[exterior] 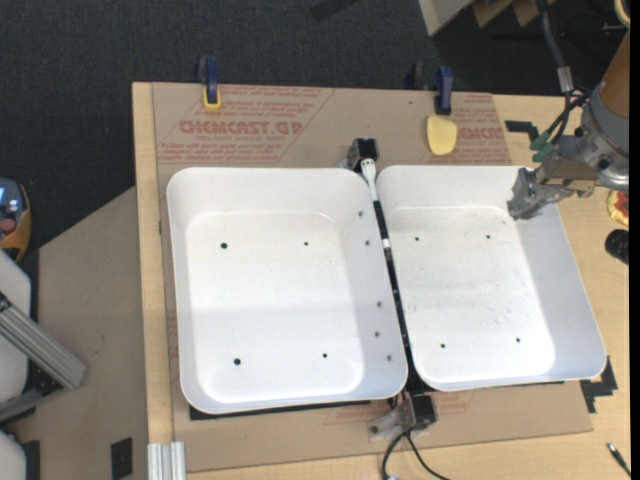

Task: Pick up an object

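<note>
Two shallow white bins sit side by side on a brown board printed with red lettering. The left bin shows a bare white floor marked by four small dark dots near its corners, with a few more dots along its right wall. The right bin likewise shows a white floor with four dark dots, plus faint grey scuffing across the middle. A black strip runs between the two bins where their rims meet, ending in a small black fitting at the far end and another, with a cable, at the near end. The gripper hangs over the far right corner of the right bin, just above its rim, on the grey arm reaching in from the right; whether it is wide or narrow cannot be told, and nothing is seen held in it. The one small loose-looking thing, a pale yellow piece, lies on the board behind the right bin, outside both bins, just below a blue clamp; a second blue clamp grips the board's far edge behind the left bin
</note>
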Controlling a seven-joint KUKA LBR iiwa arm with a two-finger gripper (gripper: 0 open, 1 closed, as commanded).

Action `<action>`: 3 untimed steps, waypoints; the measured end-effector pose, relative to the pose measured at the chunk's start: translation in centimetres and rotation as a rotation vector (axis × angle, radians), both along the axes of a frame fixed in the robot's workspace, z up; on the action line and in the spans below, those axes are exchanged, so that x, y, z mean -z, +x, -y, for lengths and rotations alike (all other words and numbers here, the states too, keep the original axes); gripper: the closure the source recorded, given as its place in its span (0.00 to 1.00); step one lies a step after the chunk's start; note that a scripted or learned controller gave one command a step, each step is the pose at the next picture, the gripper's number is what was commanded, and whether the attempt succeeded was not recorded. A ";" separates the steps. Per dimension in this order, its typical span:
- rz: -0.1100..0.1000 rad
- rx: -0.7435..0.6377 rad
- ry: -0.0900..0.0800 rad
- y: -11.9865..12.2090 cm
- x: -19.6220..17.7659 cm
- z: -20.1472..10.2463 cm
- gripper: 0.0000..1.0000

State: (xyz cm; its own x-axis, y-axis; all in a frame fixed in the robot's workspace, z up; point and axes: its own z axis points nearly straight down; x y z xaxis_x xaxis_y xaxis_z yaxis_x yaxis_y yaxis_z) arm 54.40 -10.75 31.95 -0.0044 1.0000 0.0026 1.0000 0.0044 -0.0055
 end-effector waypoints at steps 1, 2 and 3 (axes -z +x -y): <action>0.015 0.010 -0.010 4.9 -4.1 9.8 1.00; 0.010 -0.002 -0.004 11.1 0.6 4.9 1.00; 0.000 -0.003 0.000 11.7 7.0 -5.3 1.00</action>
